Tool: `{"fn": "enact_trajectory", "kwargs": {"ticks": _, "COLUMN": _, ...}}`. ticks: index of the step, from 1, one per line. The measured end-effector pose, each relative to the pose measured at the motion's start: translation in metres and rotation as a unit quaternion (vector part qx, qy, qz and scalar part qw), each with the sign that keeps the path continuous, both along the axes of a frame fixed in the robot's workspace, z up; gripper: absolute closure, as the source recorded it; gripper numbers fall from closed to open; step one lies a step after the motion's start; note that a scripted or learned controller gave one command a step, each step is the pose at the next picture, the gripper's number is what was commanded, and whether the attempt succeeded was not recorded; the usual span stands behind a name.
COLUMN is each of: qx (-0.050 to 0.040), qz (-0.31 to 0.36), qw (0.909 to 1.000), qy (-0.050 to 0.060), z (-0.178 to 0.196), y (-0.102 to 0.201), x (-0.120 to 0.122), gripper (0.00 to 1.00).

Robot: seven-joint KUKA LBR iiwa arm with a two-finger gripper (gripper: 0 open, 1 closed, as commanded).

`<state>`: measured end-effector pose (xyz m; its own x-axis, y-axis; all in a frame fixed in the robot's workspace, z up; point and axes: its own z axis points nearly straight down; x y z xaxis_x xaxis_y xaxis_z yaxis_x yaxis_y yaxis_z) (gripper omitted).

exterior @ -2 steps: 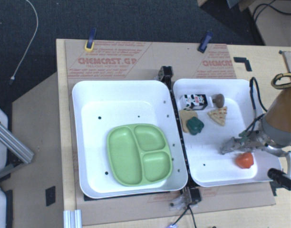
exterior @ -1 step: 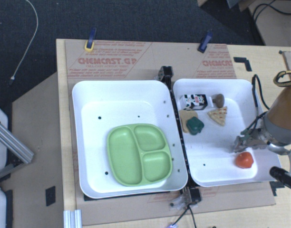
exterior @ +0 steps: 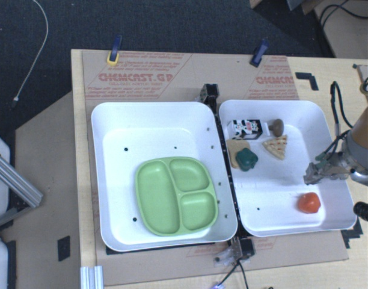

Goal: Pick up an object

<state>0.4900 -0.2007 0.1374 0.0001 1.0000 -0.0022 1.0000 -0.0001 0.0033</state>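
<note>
Seen from the one camera above the bench, two shallow white bins sit side by side on a brown board. The left bin (exterior: 109,161) holds a pale green divided plate (exterior: 176,194), lying flat toward the bin's near half.

The right bin (exterior: 310,116) carries the loose items. Along its far left stretch lie a small black-and-white carton (exterior: 245,128), a brownish rounded piece (exterior: 276,127) just beside it, a tan wedge-shaped piece (exterior: 276,146) a little nearer, and a dark green lump (exterior: 247,159) resting on a tan flat piece (exterior: 236,149) against the bin's left wall. A red-orange rounded object (exterior: 309,203) lies alone near the bin's near right corner, well apart from that cluster.

The arm (exterior: 358,146) comes in over the right rim of this bin. Its gripper (exterior: 316,172) hangs low over the bin floor, just beyond the red-orange object and apart from it; nothing sits between its tips, and whether the claw is spread or pressed together cannot be told at this angle. Bare white floor lies between the gripper and the cluster at the left.
</note>
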Motion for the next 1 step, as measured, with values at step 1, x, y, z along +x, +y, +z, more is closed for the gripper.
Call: {"fn": "enact_trajectory", "kwargs": {"ticks": 1, "qx": -0.0004, "qz": 0.0, "qw": 1.0, "qy": -0.001, "z": 0.0448, "y": 0.0, "x": -0.0052, "gripper": 1.0}}
